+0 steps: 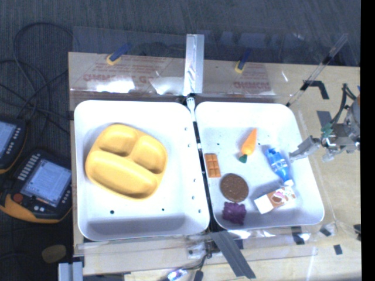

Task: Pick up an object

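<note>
The right bin holds several small objects. An orange carrot lies near its middle, with a blue bottle to its right. A brown round cookie sits toward the front, next to a small orange waffle bar by the left wall. A purple grape bunch lies at the front. A white and red carton rests at the front right. A large yellow bread-shaped object takes up most of the left bin.
Metal fixtures and cables stand on the bench just right of the right bin, with a thin grey bar reaching over its rim. A divider post stands behind the bins. Handheld controllers lie on the floor at left.
</note>
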You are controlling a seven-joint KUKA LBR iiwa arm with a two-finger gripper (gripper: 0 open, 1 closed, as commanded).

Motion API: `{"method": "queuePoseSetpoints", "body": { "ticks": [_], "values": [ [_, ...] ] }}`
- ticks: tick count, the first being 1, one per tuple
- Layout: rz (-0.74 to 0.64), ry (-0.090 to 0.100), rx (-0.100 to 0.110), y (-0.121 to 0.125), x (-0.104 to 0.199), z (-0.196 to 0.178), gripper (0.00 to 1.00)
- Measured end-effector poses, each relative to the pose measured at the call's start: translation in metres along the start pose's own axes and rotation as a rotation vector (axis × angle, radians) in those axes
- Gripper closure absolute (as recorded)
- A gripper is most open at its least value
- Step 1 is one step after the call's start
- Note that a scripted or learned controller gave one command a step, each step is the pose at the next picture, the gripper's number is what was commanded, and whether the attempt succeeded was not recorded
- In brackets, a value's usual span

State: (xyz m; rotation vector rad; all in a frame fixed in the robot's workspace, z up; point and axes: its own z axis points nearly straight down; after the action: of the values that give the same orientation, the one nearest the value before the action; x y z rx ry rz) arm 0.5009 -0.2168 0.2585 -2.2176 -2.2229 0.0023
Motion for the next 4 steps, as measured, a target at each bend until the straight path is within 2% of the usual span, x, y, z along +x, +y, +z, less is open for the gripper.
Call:
{"method": "queuePoseSetpoints", "body": {
  "ticks": [1,2,3,4],
  "values": [
    [0.242,0.000,0.002,0.022,0.020,0.148,0.00],
    [-0.339,-0.006,-0.010,0.046,0.025,0.169,0.00],
    [-0.339,-0.004,-0.016,0.048,0.026,0.159,1.00],
    [-0.340,-0.004,-0.016,0.048,0.027,0.159,0.00]
  ]
}}
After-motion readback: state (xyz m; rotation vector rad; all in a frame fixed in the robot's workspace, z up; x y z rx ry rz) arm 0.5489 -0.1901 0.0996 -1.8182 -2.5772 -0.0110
